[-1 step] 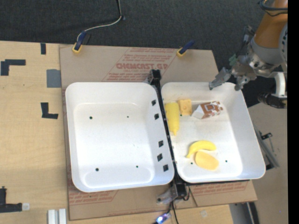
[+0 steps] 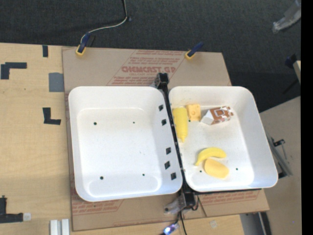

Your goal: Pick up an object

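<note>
Cardboard-covered bench (image 2: 142,67) bearing two white bins. The right bin (image 2: 244,131) holds five objects: nearest, one orange-yellow oval (image 2: 216,168) touching one banana (image 2: 211,154); farther, one long yellow piece (image 2: 180,122) along the divider, one yellow block (image 2: 194,112), one brown-and-white item (image 2: 217,115). The gripper's state cannot be told.

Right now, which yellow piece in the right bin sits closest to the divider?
The long yellow piece, lying along the divider at the right bin's left edge; the other yellow pieces sit farther right.
</note>
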